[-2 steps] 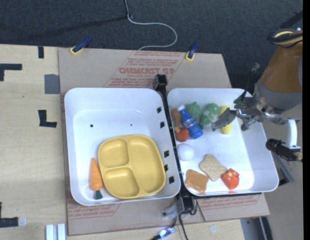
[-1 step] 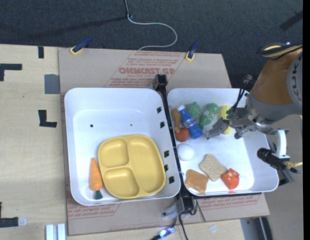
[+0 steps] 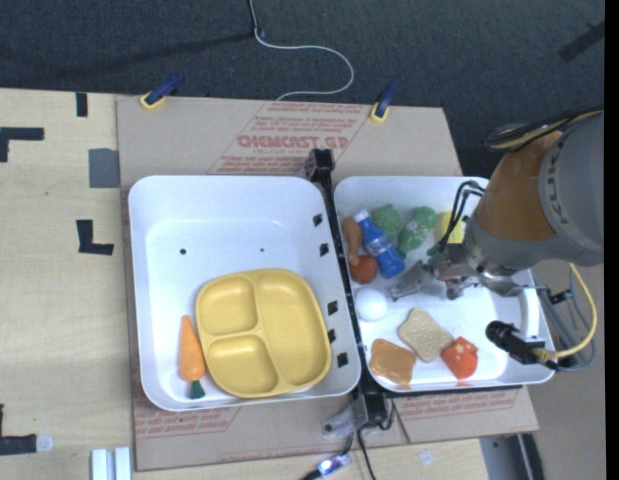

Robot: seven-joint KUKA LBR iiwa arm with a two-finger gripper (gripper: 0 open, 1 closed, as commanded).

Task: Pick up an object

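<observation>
camera view: grey two-finger gripper [image 3: 414, 280] low in the right white bin [image 3: 494, 378]; claw state cannot be told. nearest small white plastic ball [image 3: 372, 305] judged light, rigid, slippery; grasp across its middle.

A brown cardboard sheet [image 3: 289, 138] with red lettering lies under everything, pinned at its far edge by a clamp with a yellow tip and blue handle [image 3: 161, 92] on the left and another just like it [image 3: 383, 99] on the right. A thin white cable [image 3: 299, 53] loops down across the dark carpet [image 3: 109, 18] toward that edge. Off to the left, the pale wooden bench top [image 3: 49, 268] carries black tape marks [image 3: 14, 142]. Black clips [image 3: 319, 163] sit along the seam between the bins.
</observation>
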